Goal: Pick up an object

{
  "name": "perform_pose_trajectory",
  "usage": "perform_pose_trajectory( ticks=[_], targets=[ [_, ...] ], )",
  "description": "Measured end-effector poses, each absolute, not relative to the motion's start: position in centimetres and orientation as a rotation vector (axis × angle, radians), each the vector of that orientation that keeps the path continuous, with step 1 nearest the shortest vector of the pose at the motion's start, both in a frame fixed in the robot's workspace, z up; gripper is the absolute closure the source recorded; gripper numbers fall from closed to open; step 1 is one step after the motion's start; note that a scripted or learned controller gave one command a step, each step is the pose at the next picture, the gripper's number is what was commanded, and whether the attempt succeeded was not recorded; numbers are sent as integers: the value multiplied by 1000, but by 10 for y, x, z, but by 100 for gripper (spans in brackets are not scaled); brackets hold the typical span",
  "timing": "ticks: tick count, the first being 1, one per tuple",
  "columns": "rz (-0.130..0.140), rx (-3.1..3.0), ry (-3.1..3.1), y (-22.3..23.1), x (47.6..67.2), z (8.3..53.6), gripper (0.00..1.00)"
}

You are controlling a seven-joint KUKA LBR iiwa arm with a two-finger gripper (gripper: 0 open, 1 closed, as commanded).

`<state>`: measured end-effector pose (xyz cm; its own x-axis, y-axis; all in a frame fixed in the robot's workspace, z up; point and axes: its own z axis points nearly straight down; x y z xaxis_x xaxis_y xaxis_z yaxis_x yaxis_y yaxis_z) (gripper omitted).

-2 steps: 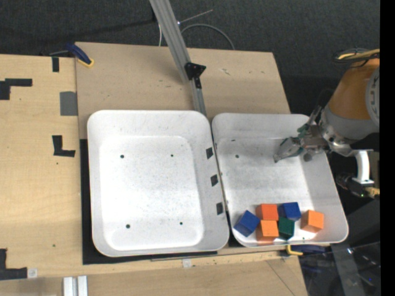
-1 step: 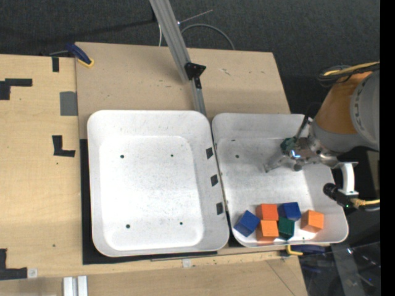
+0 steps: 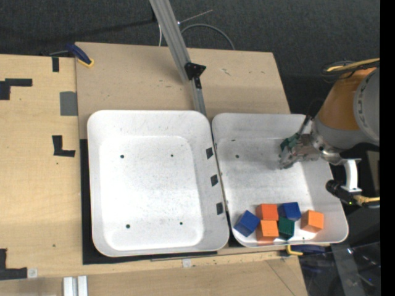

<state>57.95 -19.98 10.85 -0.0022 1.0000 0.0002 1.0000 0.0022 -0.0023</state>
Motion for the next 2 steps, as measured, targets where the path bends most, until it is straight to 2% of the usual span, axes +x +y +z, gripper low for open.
perform_pose_trajectory(
  ticks=[2],
  targets=[
    [-3, -2224, -2226, -206, 572, 229, 100]
  ],
)
